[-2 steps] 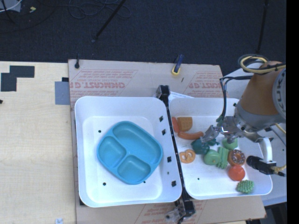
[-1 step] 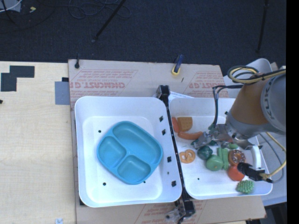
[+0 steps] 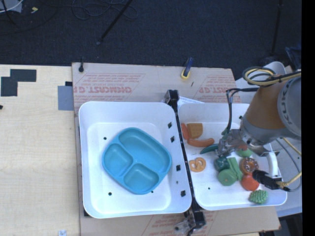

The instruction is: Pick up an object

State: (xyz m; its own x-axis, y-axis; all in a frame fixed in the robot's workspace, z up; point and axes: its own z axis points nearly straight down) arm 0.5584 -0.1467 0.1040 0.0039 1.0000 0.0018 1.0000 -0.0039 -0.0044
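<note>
The place looks like a robotics lab rather than a home. A grey and orange robot arm (image 3: 268,114) reaches over two white bins (image 3: 93,132) set on cardboard sheets (image 3: 128,85) on a pale wooden bench (image 3: 34,156), with a clamp (image 3: 186,69) at the back edge. Behind the bench, loose cables (image 3: 93,4) lie on dark carpet (image 3: 162,28).

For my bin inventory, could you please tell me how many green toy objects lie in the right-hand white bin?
3, perhaps more hidden under the arm: a dark green cylinder, a light green block beside it, and a bumpy green piece near the bin's front right corner.
</note>
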